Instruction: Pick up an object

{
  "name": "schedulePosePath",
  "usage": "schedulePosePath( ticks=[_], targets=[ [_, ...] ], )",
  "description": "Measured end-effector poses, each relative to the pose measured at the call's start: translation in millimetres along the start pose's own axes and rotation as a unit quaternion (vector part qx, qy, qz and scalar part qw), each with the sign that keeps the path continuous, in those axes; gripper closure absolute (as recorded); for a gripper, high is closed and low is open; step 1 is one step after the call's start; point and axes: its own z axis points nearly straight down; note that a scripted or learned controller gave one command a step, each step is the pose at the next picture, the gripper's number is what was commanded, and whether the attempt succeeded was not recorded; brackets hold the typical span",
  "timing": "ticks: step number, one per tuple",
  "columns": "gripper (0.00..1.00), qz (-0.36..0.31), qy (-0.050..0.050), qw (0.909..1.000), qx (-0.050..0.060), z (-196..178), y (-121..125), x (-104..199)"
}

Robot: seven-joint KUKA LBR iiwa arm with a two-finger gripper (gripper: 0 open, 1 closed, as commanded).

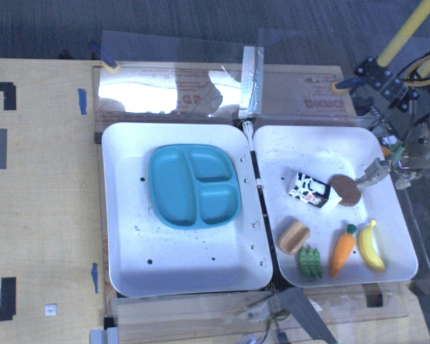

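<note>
The gripper (376,170) reached in at three o'clock beside the brown disc (345,190), seemingly to grasp it; its opening was indiscernible.

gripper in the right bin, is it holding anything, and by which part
Cannot be told. The gripper is low in the right bin, right beside the brown disc, but the view does not show the disc between its fingers.

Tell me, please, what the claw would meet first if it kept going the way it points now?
Probably the brown round object: the claw points left and down at it. The black-and-white item lies beyond. Depth is unclear.
</note>
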Motion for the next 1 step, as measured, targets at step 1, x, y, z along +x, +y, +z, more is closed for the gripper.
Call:
schedulePosePath(
  ticks=[1],
  targets=[
    [0.0, -0.048, -0.002, 0.9988, -0.006, 100.8, 33.2, 24.5]
  ],
)
